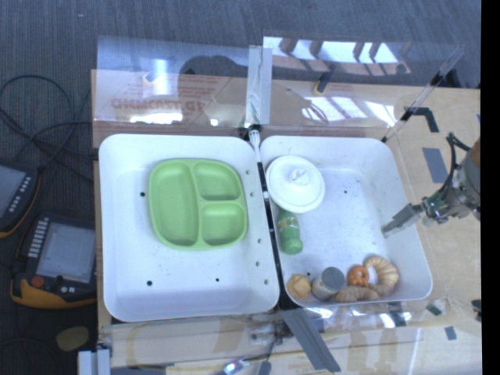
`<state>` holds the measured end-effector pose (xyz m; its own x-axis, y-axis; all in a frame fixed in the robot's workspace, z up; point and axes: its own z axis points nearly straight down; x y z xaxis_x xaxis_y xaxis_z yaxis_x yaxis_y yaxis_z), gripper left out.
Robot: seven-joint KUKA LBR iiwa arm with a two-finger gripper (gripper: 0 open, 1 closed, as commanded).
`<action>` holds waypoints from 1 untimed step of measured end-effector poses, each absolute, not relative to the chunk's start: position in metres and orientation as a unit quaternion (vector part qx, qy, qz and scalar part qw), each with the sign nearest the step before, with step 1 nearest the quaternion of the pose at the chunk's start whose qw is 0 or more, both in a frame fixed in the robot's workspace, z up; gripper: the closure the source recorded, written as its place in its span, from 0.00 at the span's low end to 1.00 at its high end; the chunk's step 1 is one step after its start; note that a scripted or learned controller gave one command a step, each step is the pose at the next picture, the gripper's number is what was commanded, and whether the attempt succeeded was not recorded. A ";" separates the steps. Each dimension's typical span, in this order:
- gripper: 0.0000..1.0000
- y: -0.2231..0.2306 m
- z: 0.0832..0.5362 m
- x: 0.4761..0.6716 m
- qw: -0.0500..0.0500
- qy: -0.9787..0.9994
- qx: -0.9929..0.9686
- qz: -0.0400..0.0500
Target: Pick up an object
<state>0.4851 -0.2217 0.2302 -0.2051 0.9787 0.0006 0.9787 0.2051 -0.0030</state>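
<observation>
White right bin (391,170) holds round white lid (295,183).

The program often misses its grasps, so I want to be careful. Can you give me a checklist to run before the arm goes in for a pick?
1. Things to pick lie in the right bin: ok, a white lid, a green bottle and a cluster of small items along the near wall.
2. Left bin contents known: ok, it holds a green tray.
3. Pincer clear of objects: ok, it sits at the right bin's right rim, apart from everything.
4. Pincer open: cannot tell.
5. An isolated target: not ok for the cluster, its items touch; the bottle lies against the lid.
</observation>
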 end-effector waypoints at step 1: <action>0.00 -0.223 0.150 0.528 0.002 -0.785 -0.619 0.001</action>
<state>0.5276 -0.2227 0.1503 -0.2329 0.9725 0.0018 0.9725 0.2329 -0.0043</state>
